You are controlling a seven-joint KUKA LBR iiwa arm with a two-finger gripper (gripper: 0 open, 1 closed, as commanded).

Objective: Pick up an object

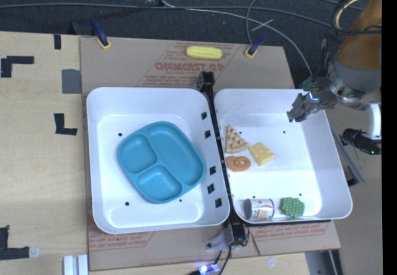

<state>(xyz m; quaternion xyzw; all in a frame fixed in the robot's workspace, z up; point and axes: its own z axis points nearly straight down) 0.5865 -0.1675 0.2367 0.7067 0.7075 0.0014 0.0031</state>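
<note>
Near edge of right bin: a small can [261,208] lies on its side against the bin's near wall, white and red label showing, its metal end facing the divider between the bins.
Beside the can: a green, bumpy, rounded piece of toy produce [292,207] sits just to the can's right, close to it, in the near right part of the right bin [322,162].
Left bin: a blue divided plate [160,161] with three compartments lies flat in the middle of the left bin [108,137], turned at an angle to the bin's walls; its compartments hold nothing.
Middle of right bin: a round brown pretzel-like toy [238,162] lies near the divider, with a yellow wedge of toy cheese [261,154] just to its right and a toy pizza slice [234,139] just beyond it, touching or nearly touching the pretzel.
Gripper: the gripper [298,112] hangs over the far right part of the right bin, well apart from every object; its dark fingers point down and left, and whether they are apart or together cannot be told. Nothing shows between them.
Arm: the grey wrist and orange band [366,19] reach in from the right, above the bin's far right corner.
Beyond the bins: a yellow corn-like toy [203,52] lies on the cardboard sheet [180,66], flanked by two clamps with blue handles [99,34].
</note>
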